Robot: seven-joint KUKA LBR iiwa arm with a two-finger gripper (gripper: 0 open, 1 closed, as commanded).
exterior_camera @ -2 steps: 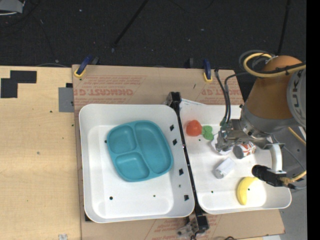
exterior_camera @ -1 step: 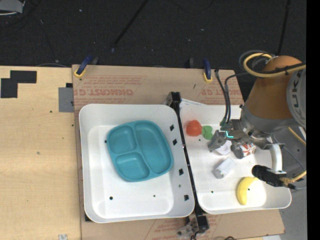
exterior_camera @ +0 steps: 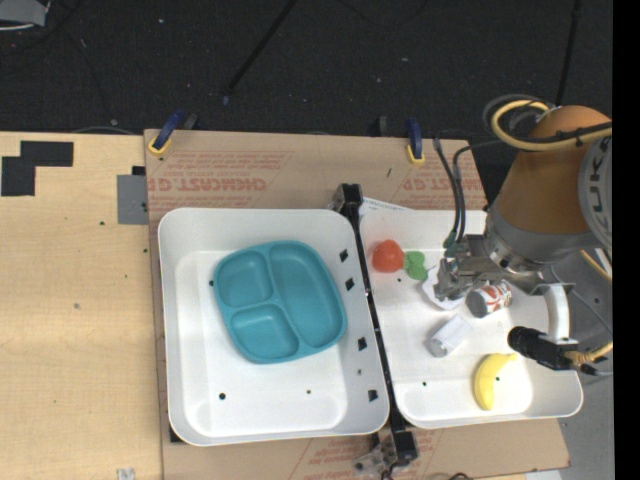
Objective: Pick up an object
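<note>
The tool [exterior_camera: 462,280] is low in the right bin [exterior_camera: 560,403] over a small white-and-red object [exterior_camera: 487,299] — its grip I cannot tell. Best to centre squarely before lifting — the grey cylinder [exterior_camera: 446,336] lies near.

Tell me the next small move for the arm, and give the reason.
Probably a short straight descent. The pincer hangs over the right bin, low among the small things there, beside a white and red object and above the grey cylinder. Nothing shows between its fingers, so no grasp can be claimed yet. The red piece and yellow piece lie further off.
</note>
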